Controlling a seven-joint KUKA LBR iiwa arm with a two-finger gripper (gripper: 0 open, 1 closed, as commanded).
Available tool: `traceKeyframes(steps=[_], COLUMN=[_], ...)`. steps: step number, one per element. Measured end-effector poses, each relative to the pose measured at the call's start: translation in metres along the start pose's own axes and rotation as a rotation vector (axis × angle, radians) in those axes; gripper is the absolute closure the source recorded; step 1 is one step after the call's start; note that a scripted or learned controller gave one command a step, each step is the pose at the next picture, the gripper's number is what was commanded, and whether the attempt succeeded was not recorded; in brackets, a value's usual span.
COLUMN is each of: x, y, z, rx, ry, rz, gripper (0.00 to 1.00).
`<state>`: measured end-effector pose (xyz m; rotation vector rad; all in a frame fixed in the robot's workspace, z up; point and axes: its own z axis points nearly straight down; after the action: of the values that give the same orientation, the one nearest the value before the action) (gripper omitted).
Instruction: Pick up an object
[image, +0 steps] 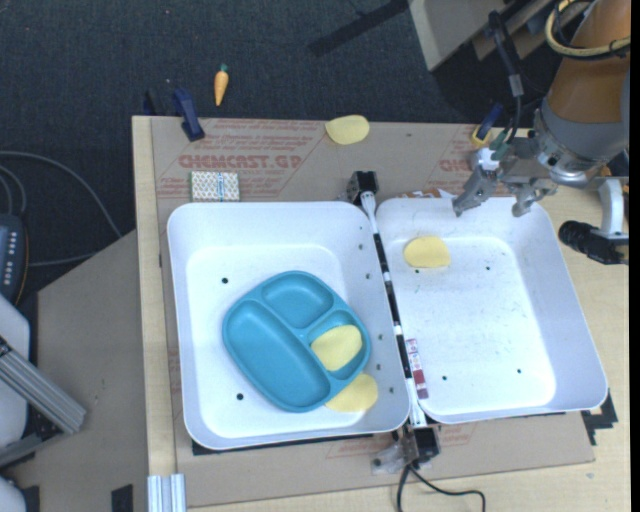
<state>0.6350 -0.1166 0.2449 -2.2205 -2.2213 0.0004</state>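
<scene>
The gripper (495, 195) hangs over the far edge of the right bin (560, 300), its two fingers (468, 198) spread apart with nothing between them. That open stance suits an approach: the arm (585, 90) reaches in from the right and sits high, not yet down among the things.

The nearest candidate is a yellow chip (427, 252), lying flat on the right bin's floor toward its far left corner, near the gripper but apart from it and a little to the left. It lies alone with bare floor around it, so the fingers could likely straddle it without bumping anything; being thin and flat, though, it may prove hard to pinch.

The left bin (200, 260) holds a blue tray (275, 340) set at a slant. A second yellow piece (337, 345) rests inside the tray's small compartment, and a third (353, 395) lies on the bin floor, tucked against the tray's near edge. Both are hemmed in by the tray's walls, which makes them poorer picks.

Another yellow piece (347, 129) sits on the table (260, 160) beyond the bins, and a small carrot (221, 84) lies on the dark floor past it, both well apart from the gripper. The pick looks barely begun.
</scene>
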Motion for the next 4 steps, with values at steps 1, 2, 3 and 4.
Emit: traceKeyframes(steps=[1, 2, 3, 4], x=[0.026, 0.024, 0.025, 0.025], y=[0.031, 0.031, 0.033, 0.033], z=[0.097, 0.161, 0.149, 0.149], rx=[0.002, 0.001, -0.004, -0.004], ry=[0.001, 0.000, 0.000, 0.000], rz=[0.000, 0.000, 0.000, 0.000], gripper=[0.00, 0.00, 1.00, 0.00])
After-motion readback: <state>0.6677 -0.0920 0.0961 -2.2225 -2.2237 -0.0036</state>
